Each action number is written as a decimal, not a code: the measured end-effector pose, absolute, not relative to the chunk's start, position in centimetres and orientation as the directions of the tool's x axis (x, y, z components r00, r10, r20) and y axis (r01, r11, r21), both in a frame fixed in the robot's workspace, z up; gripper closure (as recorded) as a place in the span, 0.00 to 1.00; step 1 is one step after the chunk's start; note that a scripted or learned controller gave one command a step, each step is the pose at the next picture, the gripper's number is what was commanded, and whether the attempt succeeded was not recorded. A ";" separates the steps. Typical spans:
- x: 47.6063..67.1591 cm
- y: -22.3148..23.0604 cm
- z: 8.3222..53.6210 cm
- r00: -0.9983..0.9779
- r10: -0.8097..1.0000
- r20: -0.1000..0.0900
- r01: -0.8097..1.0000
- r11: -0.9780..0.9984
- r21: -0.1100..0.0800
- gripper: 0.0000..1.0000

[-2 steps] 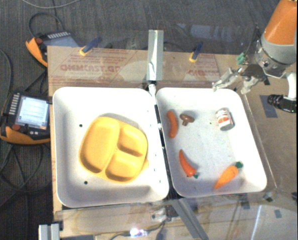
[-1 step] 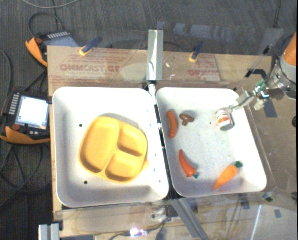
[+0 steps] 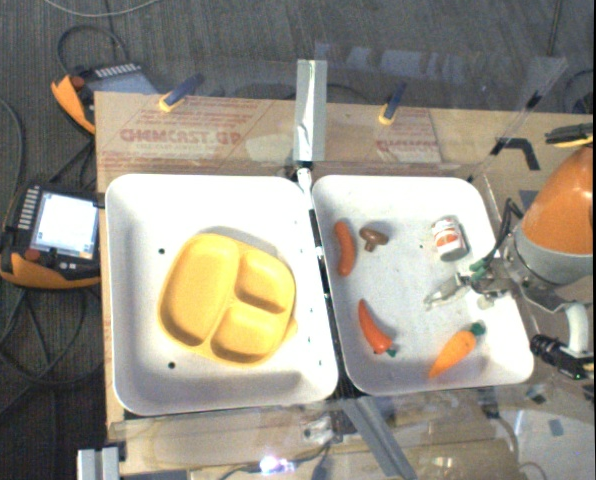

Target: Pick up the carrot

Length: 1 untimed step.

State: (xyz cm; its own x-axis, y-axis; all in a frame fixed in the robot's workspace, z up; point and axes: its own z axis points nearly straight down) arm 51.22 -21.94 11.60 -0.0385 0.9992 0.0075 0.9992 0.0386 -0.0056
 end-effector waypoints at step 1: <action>48.8 -19.8 9.1 -0.168 0.986 -0.014 0.986 0.168 0.014 0.00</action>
